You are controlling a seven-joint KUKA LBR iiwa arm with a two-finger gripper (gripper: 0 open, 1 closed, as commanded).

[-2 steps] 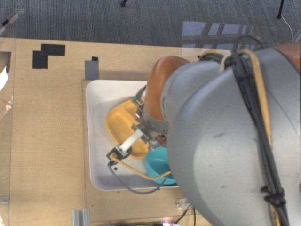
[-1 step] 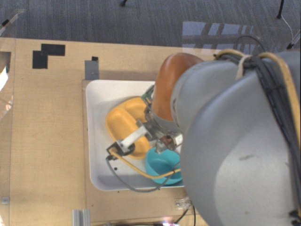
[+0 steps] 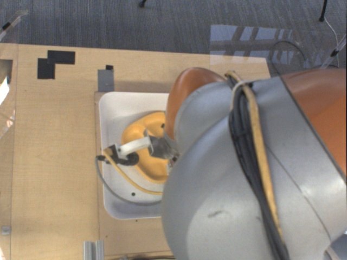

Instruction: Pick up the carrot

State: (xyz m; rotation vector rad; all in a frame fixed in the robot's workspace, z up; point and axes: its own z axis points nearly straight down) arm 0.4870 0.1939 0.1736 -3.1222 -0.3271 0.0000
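A: Tool (image 3: 159,146) sits low in the white bin (image 3: 122,207), centre-left of frame, hard against the edge of the arm (image 3: 244,188). Released or clenched? We cannot tell, the arm's bulk covers the working end.

B: Agreed. And the carrot?

A: We take the carrot (image 3: 142,128) to be the yellow-orange shape in the middle of that bin, though we can't be sure that's it. It curves from just above the tool, round its left side, to below it. The tool overlaps its right part in this view. Touching or just over it, we can't separate the two from this angle.

B: Risks as we see them?

A: Three.
One: part of the target is under the arm, so we don't have its outline. A close could land off-centre and squeeze it out sideways.
Two: it looks rounded and smooth, so a grip on a curved flank would likely slip on the lift.
Three: the right part of the bin is hidden from us. A skewed move could catch a wall there or drag the bin across the tabletop (image 3: 54,172).

B: And a missed grasp would be hard to spot from here.

A: Right. We claim no hold from this view.
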